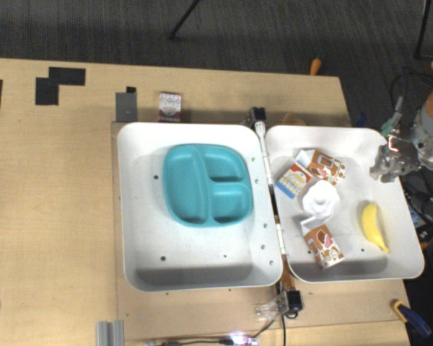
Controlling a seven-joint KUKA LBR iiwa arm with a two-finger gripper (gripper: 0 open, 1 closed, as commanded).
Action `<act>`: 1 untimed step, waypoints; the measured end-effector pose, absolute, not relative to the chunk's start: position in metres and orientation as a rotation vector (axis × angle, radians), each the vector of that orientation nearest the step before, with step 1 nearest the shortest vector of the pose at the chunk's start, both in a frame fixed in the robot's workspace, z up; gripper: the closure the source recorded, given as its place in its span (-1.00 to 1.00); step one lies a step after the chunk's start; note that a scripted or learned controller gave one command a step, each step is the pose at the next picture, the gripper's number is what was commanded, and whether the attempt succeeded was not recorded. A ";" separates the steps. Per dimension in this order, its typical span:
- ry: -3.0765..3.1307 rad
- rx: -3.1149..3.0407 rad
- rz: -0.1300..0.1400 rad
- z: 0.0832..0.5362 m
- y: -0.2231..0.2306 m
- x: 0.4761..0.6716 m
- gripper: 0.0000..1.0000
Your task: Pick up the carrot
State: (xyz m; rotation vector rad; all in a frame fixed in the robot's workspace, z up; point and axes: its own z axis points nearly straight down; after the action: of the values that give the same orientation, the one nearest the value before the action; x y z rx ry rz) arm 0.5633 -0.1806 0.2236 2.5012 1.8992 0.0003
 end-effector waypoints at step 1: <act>1.603 2.696 0.005 0.244 -0.192 0.543 1.00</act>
State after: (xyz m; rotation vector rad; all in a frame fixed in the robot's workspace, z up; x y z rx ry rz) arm 0.5429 -0.1920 0.2442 2.6965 1.6034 0.0046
